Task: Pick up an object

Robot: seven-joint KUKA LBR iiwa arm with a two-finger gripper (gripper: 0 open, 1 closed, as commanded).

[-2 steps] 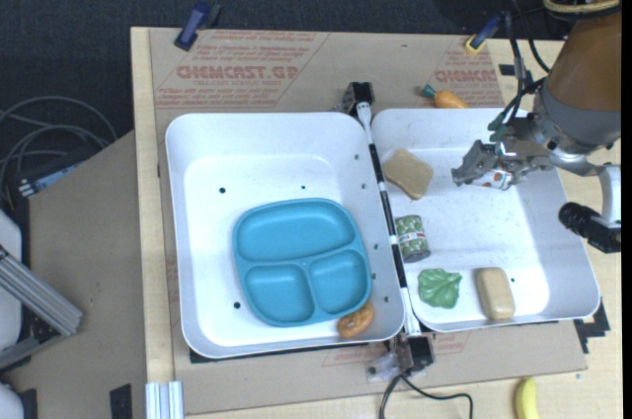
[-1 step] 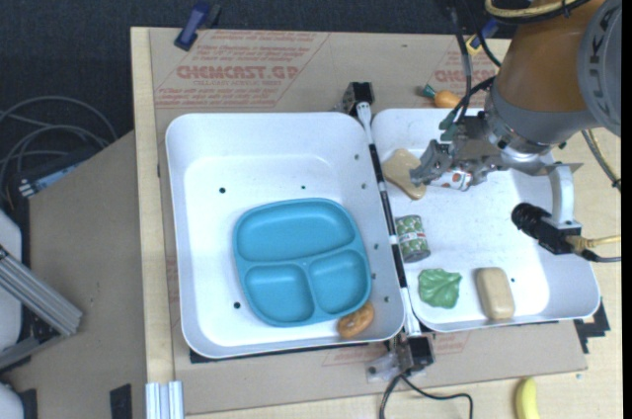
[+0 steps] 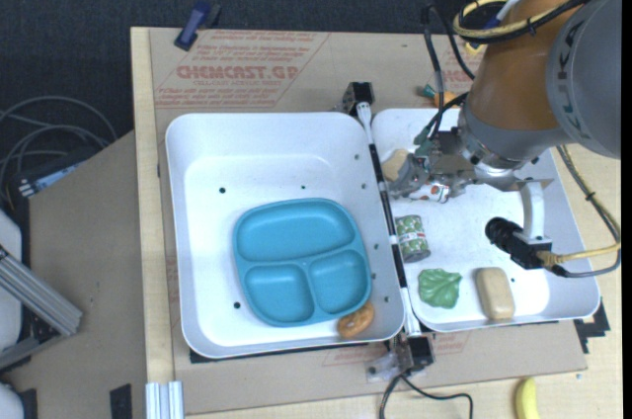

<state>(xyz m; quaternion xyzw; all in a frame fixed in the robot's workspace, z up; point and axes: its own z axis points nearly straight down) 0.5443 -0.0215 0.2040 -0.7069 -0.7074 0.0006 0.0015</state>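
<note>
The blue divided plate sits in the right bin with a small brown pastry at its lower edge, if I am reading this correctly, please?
Not quite: the blue divided plate sits in the left bin, not the right one. The camera view shows this. The rest holds: a small brown pastry lies at the plate's lower edge.

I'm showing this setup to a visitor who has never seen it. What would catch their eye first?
Most likely the blue divided plate in the left bin, the biggest patch of colour, with a brown doughnut beside its near corner. Next, the grey and orange arm looming over the right bin, its hand low near the far left corner. Below it lie a small can, a green leafy toy and a tan block.
</note>
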